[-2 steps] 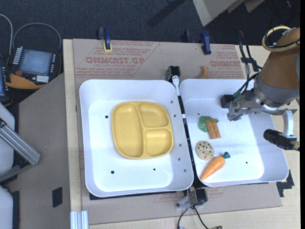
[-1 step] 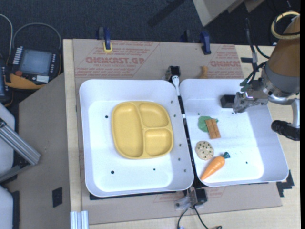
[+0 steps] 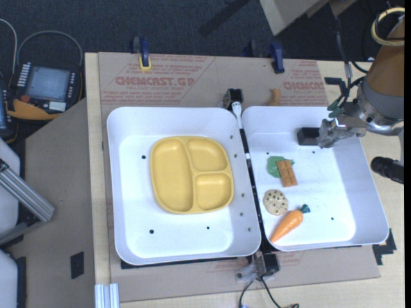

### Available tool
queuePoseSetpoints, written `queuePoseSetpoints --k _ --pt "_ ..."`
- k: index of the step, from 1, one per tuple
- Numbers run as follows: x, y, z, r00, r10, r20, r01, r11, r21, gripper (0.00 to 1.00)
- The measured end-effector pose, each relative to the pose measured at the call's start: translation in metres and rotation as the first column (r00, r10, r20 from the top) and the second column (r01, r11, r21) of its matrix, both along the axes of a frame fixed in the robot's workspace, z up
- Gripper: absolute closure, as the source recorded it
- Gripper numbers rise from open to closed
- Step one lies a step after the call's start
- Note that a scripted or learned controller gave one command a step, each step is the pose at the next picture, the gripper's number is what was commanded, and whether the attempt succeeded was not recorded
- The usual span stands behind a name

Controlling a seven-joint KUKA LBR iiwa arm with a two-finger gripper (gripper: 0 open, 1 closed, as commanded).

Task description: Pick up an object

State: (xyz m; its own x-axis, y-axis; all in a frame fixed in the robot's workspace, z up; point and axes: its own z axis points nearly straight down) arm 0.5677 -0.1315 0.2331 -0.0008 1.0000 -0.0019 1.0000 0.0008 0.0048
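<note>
Camera view shows you the gripper (image 3: 329, 137) at the far side of the right bin (image 3: 324, 188) — open or closed, you cannot tell — well apart from the toy carrot (image 3: 287, 223).

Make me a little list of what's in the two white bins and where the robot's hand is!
left bin: one yellow plate with three sections
right bin: carrot, cookie, green piece with a brown stick on it
closest pair: cookie and carrot, side by side
gripper: over the far part of the right bin, apart from all the toys
</note>
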Motion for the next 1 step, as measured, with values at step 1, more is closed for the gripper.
queuePoseSetpoints --k 1 --pt "0.0060 0.0579 0.0044 1.000 0.006 -0.001 -0.006 1.000 0.003 1.00"
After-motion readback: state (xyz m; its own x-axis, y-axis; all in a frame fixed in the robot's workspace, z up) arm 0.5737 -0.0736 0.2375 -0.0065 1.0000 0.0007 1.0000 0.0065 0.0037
